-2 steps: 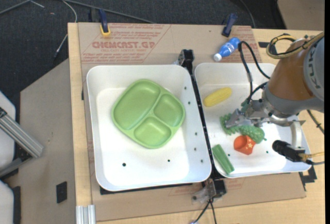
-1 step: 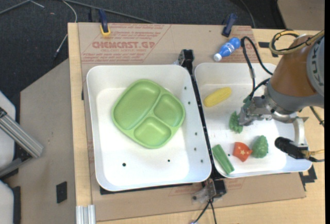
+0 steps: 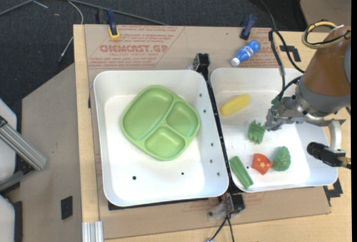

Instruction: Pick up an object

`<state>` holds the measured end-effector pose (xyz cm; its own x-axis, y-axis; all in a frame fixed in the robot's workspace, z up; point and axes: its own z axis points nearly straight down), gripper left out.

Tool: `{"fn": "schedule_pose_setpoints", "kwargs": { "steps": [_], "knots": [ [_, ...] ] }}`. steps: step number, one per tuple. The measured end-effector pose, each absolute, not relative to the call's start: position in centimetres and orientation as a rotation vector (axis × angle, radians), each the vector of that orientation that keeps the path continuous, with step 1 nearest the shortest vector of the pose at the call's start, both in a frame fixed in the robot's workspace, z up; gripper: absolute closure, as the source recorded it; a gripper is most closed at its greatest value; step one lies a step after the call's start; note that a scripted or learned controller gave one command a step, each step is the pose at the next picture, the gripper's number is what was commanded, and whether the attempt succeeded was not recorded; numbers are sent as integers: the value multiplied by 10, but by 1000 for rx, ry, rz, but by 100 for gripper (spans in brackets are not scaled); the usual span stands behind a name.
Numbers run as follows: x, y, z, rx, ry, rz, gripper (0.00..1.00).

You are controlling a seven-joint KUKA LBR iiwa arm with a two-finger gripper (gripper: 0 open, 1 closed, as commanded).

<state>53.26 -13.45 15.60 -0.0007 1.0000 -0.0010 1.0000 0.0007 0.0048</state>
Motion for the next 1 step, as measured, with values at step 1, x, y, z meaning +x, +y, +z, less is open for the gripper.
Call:
{"fn": "schedule_pose_setpoints", "kwargs": {
  "steps": [1],
  "knots": [
    [538,-144,215,2216,2217,6,100]
  ]
}}
